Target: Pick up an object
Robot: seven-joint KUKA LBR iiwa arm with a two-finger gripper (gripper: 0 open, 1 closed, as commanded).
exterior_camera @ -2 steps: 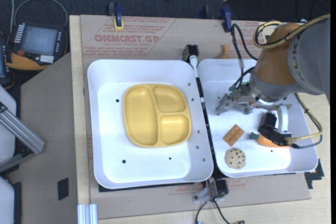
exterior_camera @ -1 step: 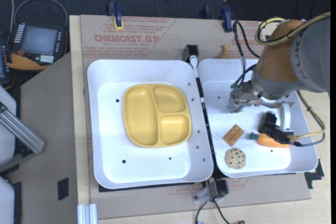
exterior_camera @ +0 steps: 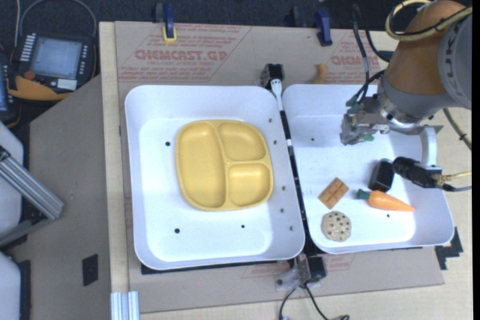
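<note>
The right bin [exterior_camera: 319, 112] holds a tan cracker [exterior_camera: 333, 192], a round chocolate-chip cookie [exterior_camera: 336, 225], an orange carrot [exterior_camera: 387, 201] and a small black block [exterior_camera: 382, 176]. My gripper [exterior_camera: 360, 127] hangs over the upper middle of this bin, above and a little left of the black block, well apart from the cracker. I see nothing between its fingers from this angle. The grey arm with its orange band [exterior_camera: 424, 49] reaches in from the right.
The left bin [exterior_camera: 150, 161] holds a yellow three-compartment plate [exterior_camera: 223, 163]. A black clip [exterior_camera: 272, 75] sits at the bins' top junction. Blue clamps [exterior_camera: 169, 22] pin the cardboard at the back. A cable [exterior_camera: 427, 174] runs along the right bin's right side.
</note>
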